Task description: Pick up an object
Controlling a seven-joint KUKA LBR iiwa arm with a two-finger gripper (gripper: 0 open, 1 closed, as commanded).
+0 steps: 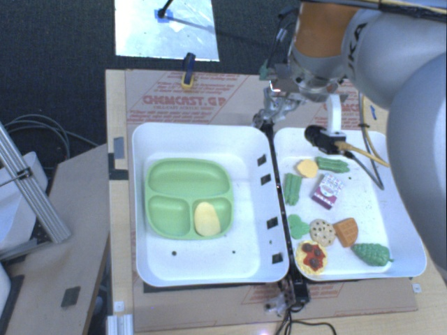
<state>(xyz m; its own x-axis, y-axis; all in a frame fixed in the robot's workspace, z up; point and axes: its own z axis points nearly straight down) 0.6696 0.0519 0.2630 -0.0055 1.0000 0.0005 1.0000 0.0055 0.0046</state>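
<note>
Camera view: one look down at a slant on both bins, the arm coming in from the view's right.
Gripper (269,117): at the far end of the seam where the two bins meet, over the far rims and pointing down toward them.
Grip state: not readable from this angle, whether released or clenched.
Left bin (137,208): spreads from the gripper toward the view's left and bottom. Its far right corner is just beside the gripper.
Green tray (188,180): in the left bin, well apart from the gripper, with white floor bare on all sides of it.
Yellow oval (207,219): lies in the tray's near right compartment, touching that compartment's walls or close to them.
Right bin (370,201): spreads from the gripper toward the view's right and bottom. The arm overhangs its far and right edges.
Nearest things: a yellow chunk (306,168), a green pod (332,164) and a green strip (292,188) lie in the right bin's far left part, near the gripper.
Purple packet (326,190): just beyond the yellow chunk from the gripper, tilted, with bare floor to its right.
Far cluster: a green leaf piece (298,226), a cookie (321,231), an orange wedge (346,231), a red-topped disc (312,257) and a knobbly green piece (371,255) crowd the near edge, well apart from the gripper.
Open room: bare floor along the left bin's far strip, next to the gripper, and in the right bin's middle right.
</note>
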